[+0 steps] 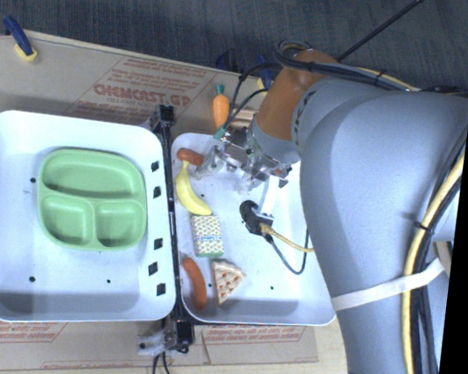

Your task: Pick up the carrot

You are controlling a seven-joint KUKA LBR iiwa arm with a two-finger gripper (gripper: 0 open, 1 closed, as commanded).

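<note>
The carrot (219,111), small and orange with a green top, lies at the far rim of the right bin (287,303), on or just over the cardboard there. My gripper (236,155) hangs low over the far end of the right bin, just right of and nearer than the carrot. Its metal parts come close to the carrot's lower tip, but whether they touch it is unclear. The grey arm and orange wrist band (283,95) reach in from the right and cover much of that bin.
In the right bin lie a short sausage (190,157), a banana (191,194), a patterned block (208,235), a longer sausage (194,280) and a pizza slice (226,281). The left bin (1,221) holds a green divided plate (93,198). A black cable (255,218) dangles below the gripper.
</note>
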